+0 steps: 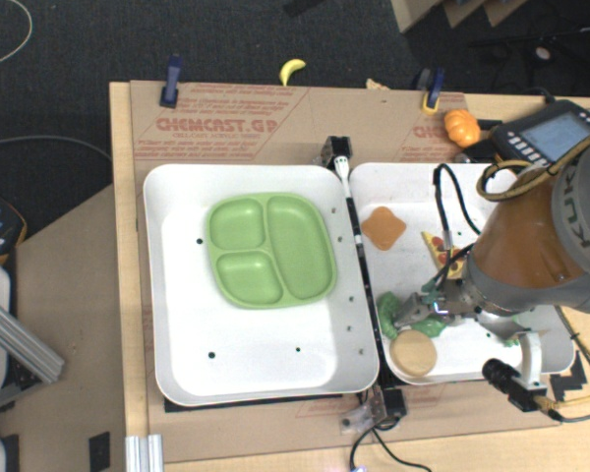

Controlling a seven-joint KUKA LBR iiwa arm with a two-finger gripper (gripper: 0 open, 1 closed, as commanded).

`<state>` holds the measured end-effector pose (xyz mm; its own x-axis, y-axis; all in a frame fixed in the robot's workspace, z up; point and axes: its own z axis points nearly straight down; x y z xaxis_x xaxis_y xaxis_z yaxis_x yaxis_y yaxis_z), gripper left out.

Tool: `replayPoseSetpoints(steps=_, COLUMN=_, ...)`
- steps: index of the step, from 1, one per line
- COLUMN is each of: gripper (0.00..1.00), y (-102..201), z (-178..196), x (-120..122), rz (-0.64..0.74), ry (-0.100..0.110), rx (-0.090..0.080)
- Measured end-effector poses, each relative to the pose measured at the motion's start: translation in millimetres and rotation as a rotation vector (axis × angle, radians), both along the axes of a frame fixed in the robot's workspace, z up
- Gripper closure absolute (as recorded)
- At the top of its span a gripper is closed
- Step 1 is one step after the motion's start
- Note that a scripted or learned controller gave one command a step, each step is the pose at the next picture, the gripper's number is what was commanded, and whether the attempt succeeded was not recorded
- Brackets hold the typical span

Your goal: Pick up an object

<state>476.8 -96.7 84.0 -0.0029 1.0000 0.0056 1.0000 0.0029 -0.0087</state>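
The gripper (413,313) is hovering low in the right bin (413,190), jaw state indiscernible, over the green object (391,311), with the tan round object (414,353) lying just nearer.

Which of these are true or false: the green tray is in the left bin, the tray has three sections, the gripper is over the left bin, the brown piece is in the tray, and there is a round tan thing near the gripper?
1. The green tray lies in the left bin. True.
2. The tray has three sections. True.
3. The gripper is over the left bin. False: it is low in the right bin, near that bin's left wall.
4. The brown piece lies in the tray. False: it lies on the right bin's floor, apart from the tray.
5. A round tan thing lies just below the gripper in the picture. True.
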Motion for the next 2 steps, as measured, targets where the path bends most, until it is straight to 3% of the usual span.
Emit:
replayPoseSetpoints(steps=1, gripper=1.00, y=-4, z=11, x=4, rz=-0.005, ry=-0.010, rx=-0.006)
replayPoseSetpoints(steps=2, gripper=1.00, y=66, z=126, x=51, rz=0.007, ry=-0.025, rx=-0.003)
